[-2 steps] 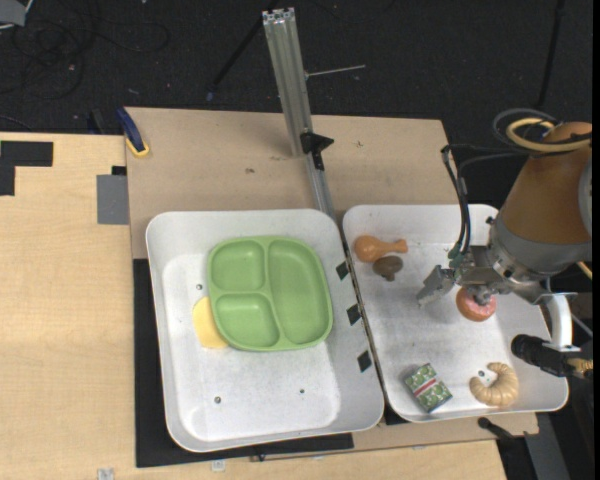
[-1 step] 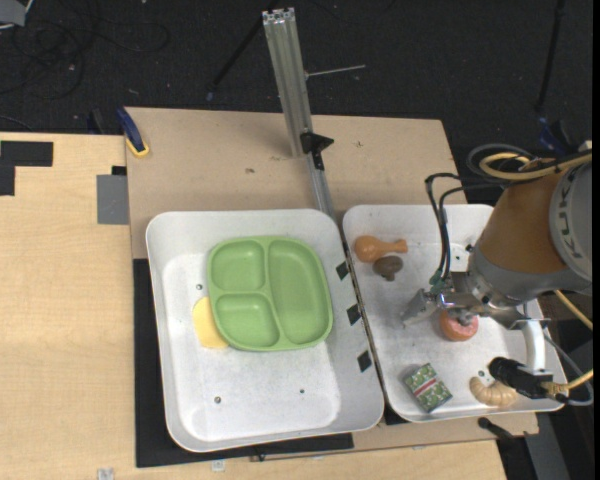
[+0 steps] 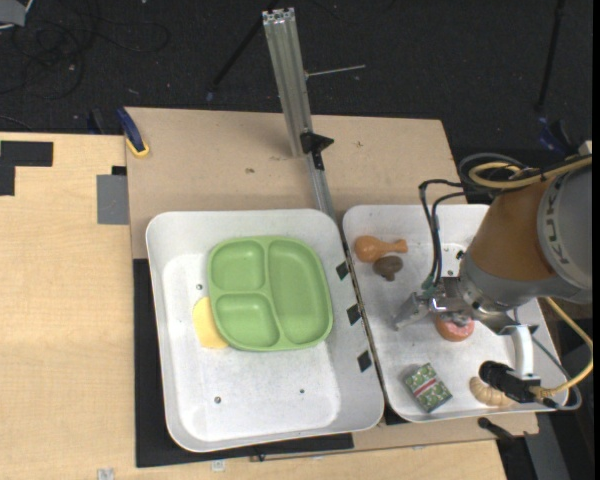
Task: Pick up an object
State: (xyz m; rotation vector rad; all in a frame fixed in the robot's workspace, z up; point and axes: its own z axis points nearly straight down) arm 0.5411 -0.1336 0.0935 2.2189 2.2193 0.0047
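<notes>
Nearest us, a small green block (image 3: 426, 387) with a busy printed pattern lies flat on the near floor of the right bin (image 3: 395, 353), a shallow white tray with rounded corners. To its right, near that bin's corner, we see a pale tan, lumpy, elongated piece (image 3: 487, 392).

The gripper (image 3: 435, 306) hangs low in the middle of the right bin, its metal parts glinting below the arm (image 3: 520, 238) with its orange band and smooth grey casing. We cannot tell whether it is set wide or narrow, and we see nothing held in it. A reddish round piece (image 3: 455, 328), smooth and glossy, lies on the bin floor just beside the gripper and partly under it.

Farther back in this bin lie an orange pear-shaped thing (image 3: 378, 247), smooth and on its side, and a dull brown lump (image 3: 388, 265) touching it.

The left bin (image 3: 260, 398), white and speckled, bears a light green plastic plate (image 3: 270, 293) with three compartments and rounded corners. A soft yellow shape (image 3: 206, 326) pokes out from under its left edge.
</notes>
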